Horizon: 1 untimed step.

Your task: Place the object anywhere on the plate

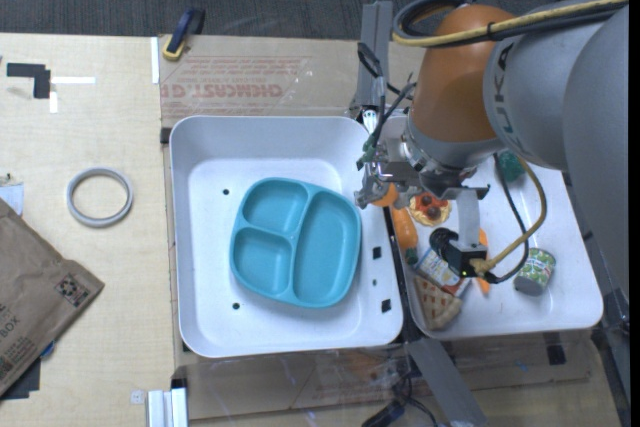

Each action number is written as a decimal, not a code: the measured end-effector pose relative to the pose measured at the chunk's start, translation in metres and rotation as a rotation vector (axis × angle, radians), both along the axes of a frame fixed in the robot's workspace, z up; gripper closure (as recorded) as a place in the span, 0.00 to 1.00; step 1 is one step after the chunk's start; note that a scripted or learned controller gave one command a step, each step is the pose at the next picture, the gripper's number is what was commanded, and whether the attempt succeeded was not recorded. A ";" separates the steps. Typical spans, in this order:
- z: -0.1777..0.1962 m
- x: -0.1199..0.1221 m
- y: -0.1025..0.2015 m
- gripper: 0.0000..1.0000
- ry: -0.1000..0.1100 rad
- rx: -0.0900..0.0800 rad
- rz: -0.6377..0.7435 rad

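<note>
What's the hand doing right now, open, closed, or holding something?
Hand: cannot be told; it sits low over the right bin, beside the plate.

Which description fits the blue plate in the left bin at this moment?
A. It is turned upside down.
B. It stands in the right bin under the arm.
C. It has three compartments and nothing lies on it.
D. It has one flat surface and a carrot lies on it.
C: the blue plate lies right side up in the left bin, its three bare compartments showing.
</note>
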<state>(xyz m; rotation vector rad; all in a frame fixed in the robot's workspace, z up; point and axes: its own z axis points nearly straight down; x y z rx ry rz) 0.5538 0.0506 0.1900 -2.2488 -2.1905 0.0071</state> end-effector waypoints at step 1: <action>0.000 0.000 0.000 0.00 0.000 0.000 -0.001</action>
